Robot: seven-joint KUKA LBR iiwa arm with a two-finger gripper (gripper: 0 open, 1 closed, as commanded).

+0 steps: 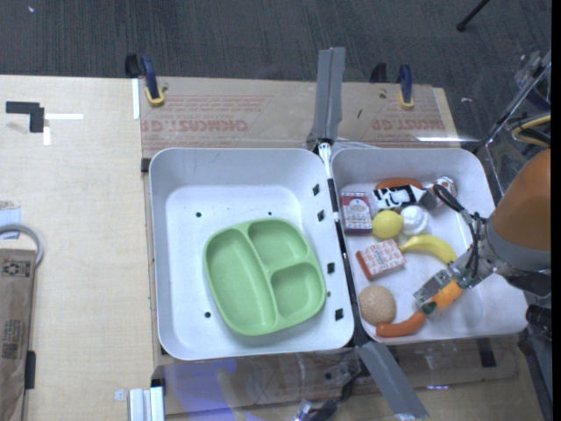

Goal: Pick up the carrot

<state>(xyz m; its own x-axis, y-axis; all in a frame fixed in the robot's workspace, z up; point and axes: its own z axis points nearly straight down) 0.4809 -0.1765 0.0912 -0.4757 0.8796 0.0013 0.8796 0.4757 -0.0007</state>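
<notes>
Carrot [401,325] lies on the floor of the right bin [491,182] at lower right of frame, beside a tan round item [377,303], so by the look of it not lifted yet. Tool [436,293] sits low just above-right of the carrot with something orange at its tip; can't tell its grip state. Arm enters from the right edge, wrist angled down-left.

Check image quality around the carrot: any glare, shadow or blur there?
Camera view: even, soft light, no hard shadows; the carrot is fairly sharp against the right bin; the gripper just above it looks slightly soft; bluish glare along the bench edge below the left bin.
</notes>
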